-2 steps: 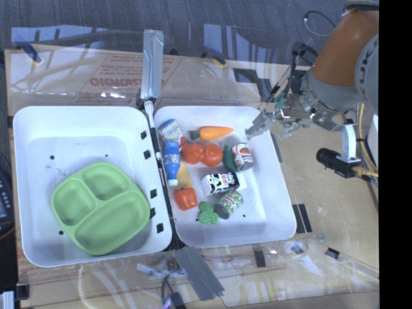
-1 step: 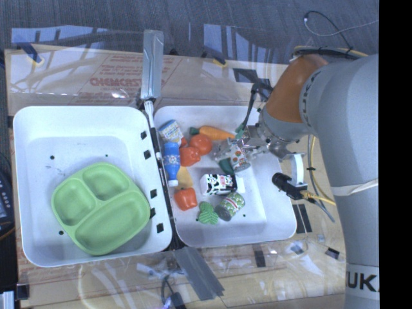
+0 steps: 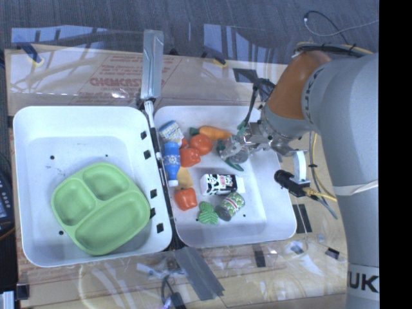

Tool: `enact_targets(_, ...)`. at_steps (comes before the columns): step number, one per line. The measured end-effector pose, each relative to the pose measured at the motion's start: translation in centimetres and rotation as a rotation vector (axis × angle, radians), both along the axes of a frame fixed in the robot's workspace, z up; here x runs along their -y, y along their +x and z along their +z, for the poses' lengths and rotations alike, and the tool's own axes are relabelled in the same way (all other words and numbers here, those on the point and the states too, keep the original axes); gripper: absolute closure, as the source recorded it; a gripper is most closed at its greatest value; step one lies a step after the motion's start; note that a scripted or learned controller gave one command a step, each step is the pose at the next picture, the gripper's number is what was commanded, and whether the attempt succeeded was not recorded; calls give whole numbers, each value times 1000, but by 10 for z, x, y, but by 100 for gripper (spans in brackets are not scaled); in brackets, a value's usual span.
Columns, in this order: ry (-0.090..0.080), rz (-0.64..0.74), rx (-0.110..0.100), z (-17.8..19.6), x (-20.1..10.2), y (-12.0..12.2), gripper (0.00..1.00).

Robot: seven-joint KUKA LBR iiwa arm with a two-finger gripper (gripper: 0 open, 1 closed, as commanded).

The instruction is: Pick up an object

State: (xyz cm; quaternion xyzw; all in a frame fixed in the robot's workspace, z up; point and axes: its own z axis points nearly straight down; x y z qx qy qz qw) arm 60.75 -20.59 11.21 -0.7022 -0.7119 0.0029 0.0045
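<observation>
The gripper (image 3: 233, 149), finger state impossible to tell, hangs in the right bin (image 3: 277, 205); an orange carrot (image 3: 214, 132) lies just up-left.

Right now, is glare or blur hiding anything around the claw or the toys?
Camera view: reflections streak the clear plastic sheet behind the bins, not the toys; the claw looks slightly soft and dark, its fingers hard to read; the green plate and cow-print carton are evenly lit, with only soft shadows.

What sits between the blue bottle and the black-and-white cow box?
In the camera view, between blue plastic bottle and black-and-white cow-patterned box sits a small yellow toy piece.
</observation>
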Motion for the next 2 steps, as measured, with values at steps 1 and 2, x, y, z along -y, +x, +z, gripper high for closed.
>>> enact_targets(1, -2, 80, 9, 95, -27, 18, 100)
enact_targets(2, -2, -33, 3, 140, -20, -44, 100)
